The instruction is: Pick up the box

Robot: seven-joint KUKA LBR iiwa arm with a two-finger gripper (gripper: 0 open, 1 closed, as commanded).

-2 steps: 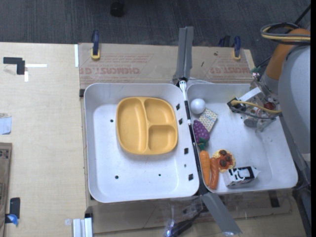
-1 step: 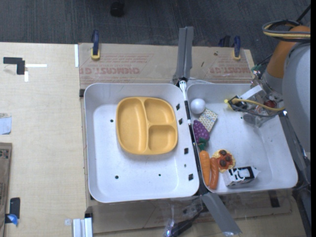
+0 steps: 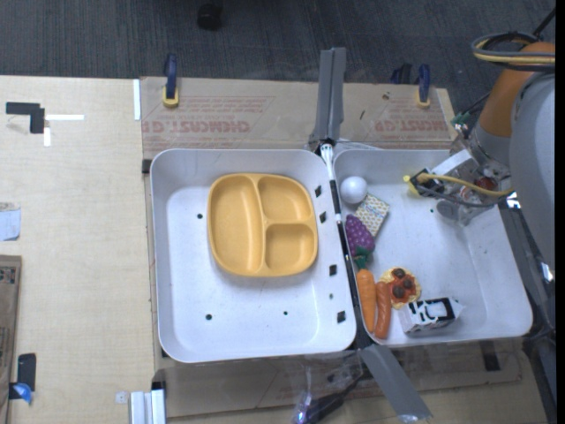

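Note:
The box (image 3: pixel 431 314) is a small white carton with black print, lying on its side near the front edge of the right bin (image 3: pixel 459 254). My gripper (image 3: pixel 459 203) hangs over the bin's back right part, well behind the box and apart from it. Its fingertips are dark and hard to make out against the wrist cabling.
A yellow divided plate (image 3: pixel 262 223) sits in the left bin (image 3: pixel 185 307). Along the right bin's left side lie a white ball (image 3: pixel 353 188), a cracker (image 3: pixel 374 210), purple grapes (image 3: pixel 358 235), a carrot (image 3: pixel 366 299), a sausage (image 3: pixel 382 307) and a small pizza piece (image 3: pixel 402 285).

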